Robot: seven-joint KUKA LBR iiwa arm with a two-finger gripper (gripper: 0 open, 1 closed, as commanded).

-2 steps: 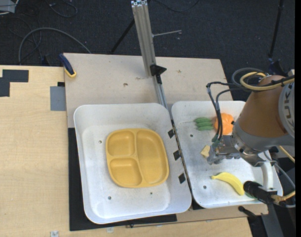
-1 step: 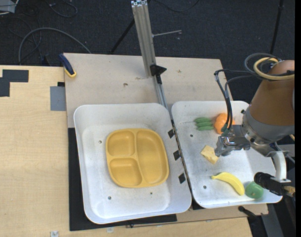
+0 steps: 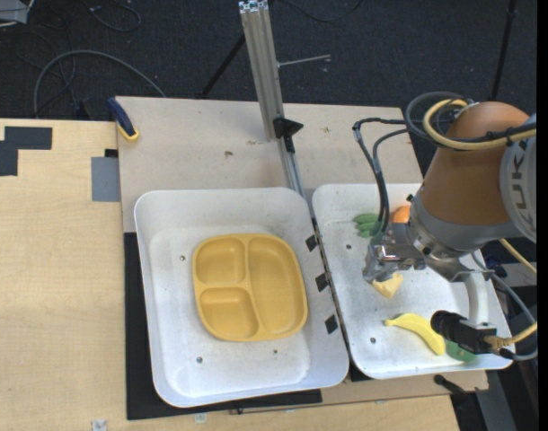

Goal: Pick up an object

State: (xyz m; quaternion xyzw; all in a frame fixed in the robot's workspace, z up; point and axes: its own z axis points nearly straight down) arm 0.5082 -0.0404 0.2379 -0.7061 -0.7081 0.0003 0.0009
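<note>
The tool [image 3: 384, 264] of a grey KUKA arm [image 3: 467, 173] hangs low over the right bin [image 3: 346, 330], roughly at the middle of its floor. From this slanting overhead view it cannot be told how far the tool is open or whether it grips anything. A pale yellow chunk [image 3: 388, 285] lies directly on the tool's near side, so close that contact between the two cannot be judged.

The arm reaches in from the right, its broad orange band bulking over the bin's far right part and its wrist turned down toward the bin floor. Dark cables loop from the wrist up over the bin's far edge.

Other pieces lie around the tool in the same bin. A green item [image 3: 367, 224] sits just to its far left, an orange item [image 3: 400, 214] shows beside that, against the arm's body, and a yellow banana [image 3: 418, 329] lies nearer the camera, apart from the chunk, curving toward the bin's near right corner.

In the left bin [image 3: 166, 241], a yellow divided plate [image 3: 250, 287] lies flat near the middle, well apart from the tool. Both bins sit side by side on the tabletop [image 3: 193, 142], with a metal post [image 3: 263, 70] rising behind them.
</note>
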